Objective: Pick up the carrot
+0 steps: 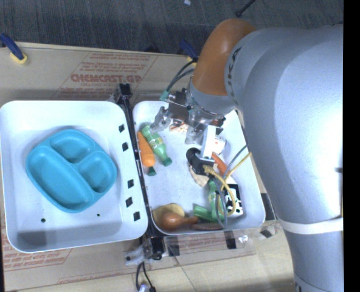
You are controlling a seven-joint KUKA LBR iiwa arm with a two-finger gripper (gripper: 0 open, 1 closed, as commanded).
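Carrot (146,152): lay by right bin's (251,208) left wall, touching green bottle (156,143).
Gripper (179,121): hovered just above-right of carrot, apparently positioned for descent; holding nothing visible.
Blue tray (72,169): left bin (22,224).

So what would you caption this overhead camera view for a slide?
Robot gripper hovering in the right bin near the carrot; blue divided plate in the left bin.

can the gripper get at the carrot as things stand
Probably yes. The carrot lies uncovered by the right bin's left wall, and the gripper hangs just beside it. A green bottle lying against it may crowd the grasp.
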